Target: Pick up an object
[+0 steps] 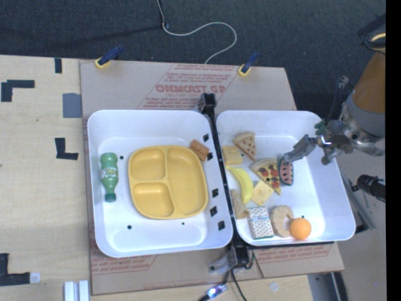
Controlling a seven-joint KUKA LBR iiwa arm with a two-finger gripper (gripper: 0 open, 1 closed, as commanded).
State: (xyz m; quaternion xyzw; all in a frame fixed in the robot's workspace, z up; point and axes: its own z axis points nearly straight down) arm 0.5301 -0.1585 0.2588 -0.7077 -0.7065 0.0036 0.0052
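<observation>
Scene: a worktop seen from above at a slant, bearing two shallow white bins side by side.
Left bin: a yellow divided plate in the middle, a green bottle lying near the left wall, and a small brown block near the upper right corner.
Right bin: a loose pile of toy food — a pizza wedge at the top, a banana along the left side, a watermelon slice toward the centre, a small carton, a pale bread-like piece and an orange near the lower edge.
Arm: grey with an orange band, reaching in from the right, over the right bin's upper right part.
Hand: angled down to the left, tip just above the watermelon slice; whether the fingers are apart or together cannot be told from this view, and nothing is seen held.
Step in hand: judged to be the approach — the hand is lined up over a target, with no grasp made yet.
Likely target: the watermelon slice, resting on other flat pieces in the right bin.
Next move calls for: a short descent with the fingers straddling the slice's thin edge, then a firm close before lifting.
</observation>
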